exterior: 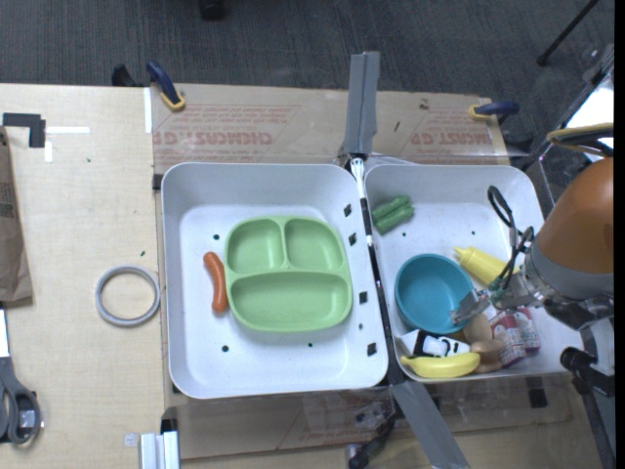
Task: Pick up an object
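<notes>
the gripper (480, 306) is seen low in the right bin (439, 189), just beside the blue bowl (432, 291) and above a crowded corner of items: a yellow bottle (479, 262), a banana (441, 364) and a wrapped packet (516, 332). whether anything is pinched cannot be told, since the tip is lost in clutter. a single item, probably the bowl rim or the packet, should be singled out and closed on squarely, and neighbours should not be dragged along
</notes>
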Robot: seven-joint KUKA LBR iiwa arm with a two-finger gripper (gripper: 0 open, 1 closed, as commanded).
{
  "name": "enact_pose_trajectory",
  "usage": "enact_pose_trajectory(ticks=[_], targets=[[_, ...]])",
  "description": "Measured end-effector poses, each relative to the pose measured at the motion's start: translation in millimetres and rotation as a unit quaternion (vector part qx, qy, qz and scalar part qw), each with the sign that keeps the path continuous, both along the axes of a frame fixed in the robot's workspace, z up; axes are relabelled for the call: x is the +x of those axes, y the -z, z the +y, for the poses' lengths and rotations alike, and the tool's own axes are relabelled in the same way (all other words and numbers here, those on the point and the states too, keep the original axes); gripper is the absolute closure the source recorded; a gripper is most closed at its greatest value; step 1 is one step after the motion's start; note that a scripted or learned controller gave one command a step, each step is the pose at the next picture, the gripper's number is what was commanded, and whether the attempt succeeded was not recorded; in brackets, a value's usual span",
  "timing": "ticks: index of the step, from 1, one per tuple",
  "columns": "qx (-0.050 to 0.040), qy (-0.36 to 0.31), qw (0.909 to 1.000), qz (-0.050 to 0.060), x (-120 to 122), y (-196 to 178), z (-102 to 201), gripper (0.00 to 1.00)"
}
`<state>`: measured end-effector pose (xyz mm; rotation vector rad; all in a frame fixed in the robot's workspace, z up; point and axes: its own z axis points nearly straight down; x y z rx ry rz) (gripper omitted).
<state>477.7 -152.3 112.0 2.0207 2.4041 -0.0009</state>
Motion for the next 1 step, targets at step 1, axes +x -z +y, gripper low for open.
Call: enact_pose_trajectory(ticks=[1], targets=[[0.0000, -0.082, 0.9967, -0.001, 51.9, 19.7, -51.0, 0.00]])
